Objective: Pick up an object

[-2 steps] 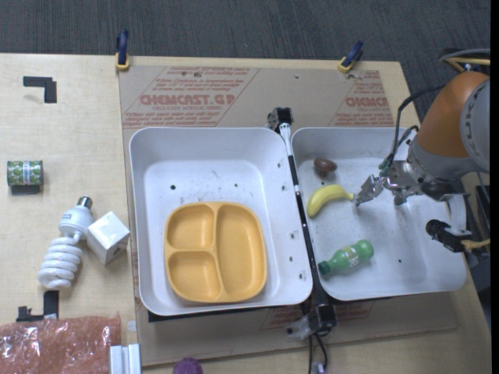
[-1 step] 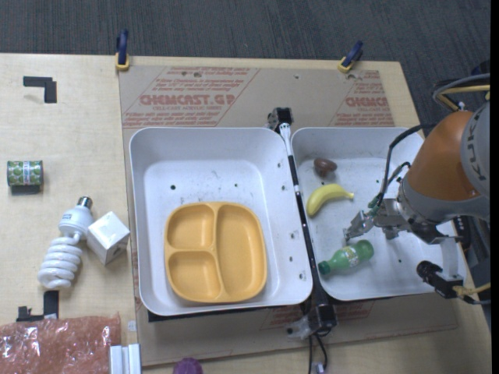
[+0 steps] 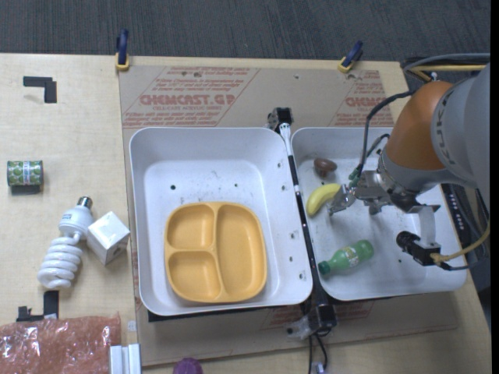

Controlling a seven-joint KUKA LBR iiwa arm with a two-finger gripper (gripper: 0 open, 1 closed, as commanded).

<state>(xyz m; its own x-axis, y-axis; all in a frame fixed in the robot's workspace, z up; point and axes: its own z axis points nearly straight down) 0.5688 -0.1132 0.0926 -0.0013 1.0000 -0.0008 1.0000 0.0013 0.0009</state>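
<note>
Dark grey carpet runs along the top of the view, above a pale wooden bench [image 3: 62, 139] covered in part by a brown printed sheet [image 3: 195, 92] held with blue clamps. Two shallow white bins sit side by side on it. Within the left bin [image 3: 148, 162] lies a yellow divided plate [image 3: 216, 252] with three compartments. Inside the right bin [image 3: 390, 283] a yellow banana [image 3: 322, 198] lies near the dividing wall, a small brown object [image 3: 325, 164] rests just above it toward the far edge, and a green bottle [image 3: 347, 257] lies on its side nearer the front. Reaching in from the right, the grey arm with its orange band [image 3: 417, 135] hangs over the right bin, and the gripper [image 3: 341, 202] sits just beside the banana's right end; whether it touches the fruit, or how it is set, I cannot tell. Off to the left on the bare bench are a white spiral light bulb [image 3: 64, 249], a small white box [image 3: 107, 236] beside it and a green can [image 3: 25, 174] farther back.
</note>
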